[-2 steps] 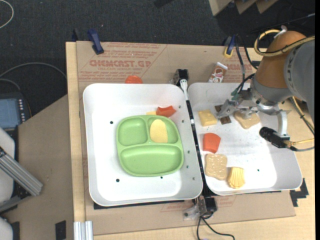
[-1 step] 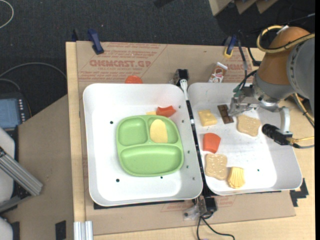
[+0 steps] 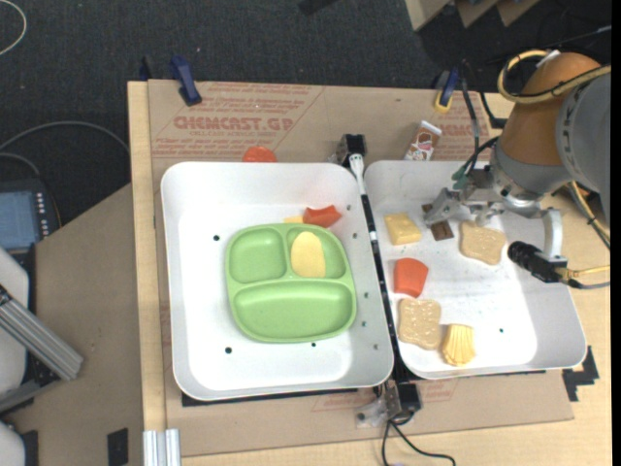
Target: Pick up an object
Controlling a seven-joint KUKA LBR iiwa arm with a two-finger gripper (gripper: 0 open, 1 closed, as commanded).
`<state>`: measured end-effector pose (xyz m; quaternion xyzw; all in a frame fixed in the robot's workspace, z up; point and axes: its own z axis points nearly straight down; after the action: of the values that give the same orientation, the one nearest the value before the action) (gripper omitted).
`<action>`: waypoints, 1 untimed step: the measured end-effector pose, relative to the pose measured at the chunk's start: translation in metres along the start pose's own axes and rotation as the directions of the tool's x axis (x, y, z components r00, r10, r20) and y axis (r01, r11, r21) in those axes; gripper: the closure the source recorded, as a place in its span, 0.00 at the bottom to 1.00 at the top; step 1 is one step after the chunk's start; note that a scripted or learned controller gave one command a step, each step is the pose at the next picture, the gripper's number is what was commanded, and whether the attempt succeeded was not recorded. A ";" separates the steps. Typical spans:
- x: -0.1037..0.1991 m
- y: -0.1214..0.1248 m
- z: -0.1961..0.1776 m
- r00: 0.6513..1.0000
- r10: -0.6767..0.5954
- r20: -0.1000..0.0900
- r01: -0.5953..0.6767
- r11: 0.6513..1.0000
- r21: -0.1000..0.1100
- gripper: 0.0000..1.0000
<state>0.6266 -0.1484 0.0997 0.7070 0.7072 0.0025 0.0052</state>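
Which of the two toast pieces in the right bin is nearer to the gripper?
The upper toast piece, just below the gripper; the other toast lies lower, beside the yellow shell-shaped piece.

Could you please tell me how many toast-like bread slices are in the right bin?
2: one bread slice near the front beside the yellow piece, another just below the gripper. The arm may hide more.

Cardboard-topped bench (image 3: 291,115), two white bins (image 3: 194,289) side by side
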 end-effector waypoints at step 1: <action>-0.014 -0.001 0.012 1.000 0.000 -0.003 0.000 1.000 0.004 0.00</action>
<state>0.6261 -0.1629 0.0873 0.7071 0.7071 0.0020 0.0026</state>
